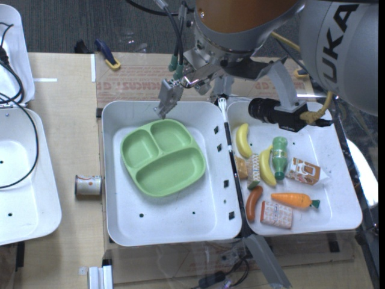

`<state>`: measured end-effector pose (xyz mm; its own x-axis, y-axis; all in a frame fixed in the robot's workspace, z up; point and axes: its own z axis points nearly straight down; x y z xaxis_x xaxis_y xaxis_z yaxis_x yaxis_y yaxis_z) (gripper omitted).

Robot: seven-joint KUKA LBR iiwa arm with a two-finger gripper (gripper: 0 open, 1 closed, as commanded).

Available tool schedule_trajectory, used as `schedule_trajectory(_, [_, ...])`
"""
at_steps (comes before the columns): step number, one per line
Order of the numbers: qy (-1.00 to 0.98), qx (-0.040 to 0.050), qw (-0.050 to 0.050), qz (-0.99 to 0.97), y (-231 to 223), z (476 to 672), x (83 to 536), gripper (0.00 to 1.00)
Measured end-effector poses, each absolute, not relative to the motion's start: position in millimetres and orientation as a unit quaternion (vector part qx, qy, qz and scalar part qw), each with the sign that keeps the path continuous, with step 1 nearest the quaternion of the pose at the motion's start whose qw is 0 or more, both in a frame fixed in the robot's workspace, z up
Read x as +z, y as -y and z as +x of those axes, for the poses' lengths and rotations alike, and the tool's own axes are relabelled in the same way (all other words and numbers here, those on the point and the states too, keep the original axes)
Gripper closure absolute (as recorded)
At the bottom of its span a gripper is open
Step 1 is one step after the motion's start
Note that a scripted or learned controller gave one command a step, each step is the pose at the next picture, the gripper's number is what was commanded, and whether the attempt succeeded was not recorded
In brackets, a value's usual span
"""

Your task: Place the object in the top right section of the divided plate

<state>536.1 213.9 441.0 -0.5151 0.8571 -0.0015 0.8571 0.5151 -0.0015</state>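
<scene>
A grey KUKA arm (337, 35) with an orange band (246, 5) reaches in from the upper right of the frame, its hand (166, 104) poised over the far rim of the left white bin (120, 215), just above the green divided plate (163, 157). From where I stand, I cannot tell whether the hand is spread or pressed together, and nothing is visibly caught in it.

The plate lies in the upper half of the left bin, a little left of centre, with two small sections along its far side and one long section nearer the camera. All three sections look bare.

The right white bin (343, 212) carries the toy food. A yellow banana (242, 139) lies near its upper left corner, and a second banana (266, 167) lies just below it beside a green bottle (280, 155). A white and orange packet (305, 171) sits right of the bottle. Lower down are an orange carrot (292, 200), a red sausage (253, 203) and a small red and white carton (277, 214). A black cylindrical fitting (271, 112) on the arm hangs over the bin's upper edge.

On the wooden worktop (66, 101), left of the bins, a small can (88, 185) lies on its side. A blue and yellow clamp (107, 55) rests near the upper left.
</scene>
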Motion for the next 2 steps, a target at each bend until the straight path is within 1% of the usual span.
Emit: schedule_trajectory(2, [-0.870, -0.0011, 0.000, 0.493, -213.9, 536.1, 440.9, 0.00])
